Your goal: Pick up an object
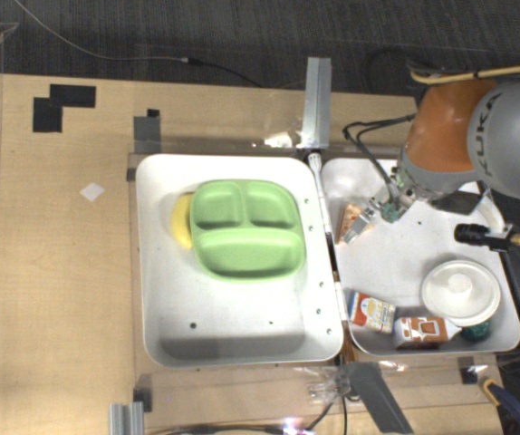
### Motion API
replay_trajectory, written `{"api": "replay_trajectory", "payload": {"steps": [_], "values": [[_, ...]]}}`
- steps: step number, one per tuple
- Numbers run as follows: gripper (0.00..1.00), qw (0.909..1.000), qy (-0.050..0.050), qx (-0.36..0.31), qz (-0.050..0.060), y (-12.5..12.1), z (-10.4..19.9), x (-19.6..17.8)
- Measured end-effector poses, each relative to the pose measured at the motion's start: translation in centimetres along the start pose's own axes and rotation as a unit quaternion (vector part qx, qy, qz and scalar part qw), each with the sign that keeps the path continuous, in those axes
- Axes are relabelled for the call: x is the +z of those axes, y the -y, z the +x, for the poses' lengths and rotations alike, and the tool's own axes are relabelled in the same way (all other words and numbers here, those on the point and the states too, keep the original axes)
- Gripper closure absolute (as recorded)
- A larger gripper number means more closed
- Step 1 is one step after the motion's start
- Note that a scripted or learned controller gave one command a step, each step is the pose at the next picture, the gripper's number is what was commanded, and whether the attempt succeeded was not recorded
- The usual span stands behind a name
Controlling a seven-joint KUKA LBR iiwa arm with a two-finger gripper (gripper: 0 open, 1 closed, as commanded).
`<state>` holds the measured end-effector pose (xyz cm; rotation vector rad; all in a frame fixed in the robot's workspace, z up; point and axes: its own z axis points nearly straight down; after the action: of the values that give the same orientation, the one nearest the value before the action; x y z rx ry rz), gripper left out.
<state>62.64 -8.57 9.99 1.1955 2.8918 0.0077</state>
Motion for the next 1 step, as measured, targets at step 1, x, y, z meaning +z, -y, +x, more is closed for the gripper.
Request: {"api": "replay_trajectory", "payload": {"steps": [1], "values": [[0.00,0.9997,0.001,0.025,-0.003,-1.11,-2.24,0.51]]}}
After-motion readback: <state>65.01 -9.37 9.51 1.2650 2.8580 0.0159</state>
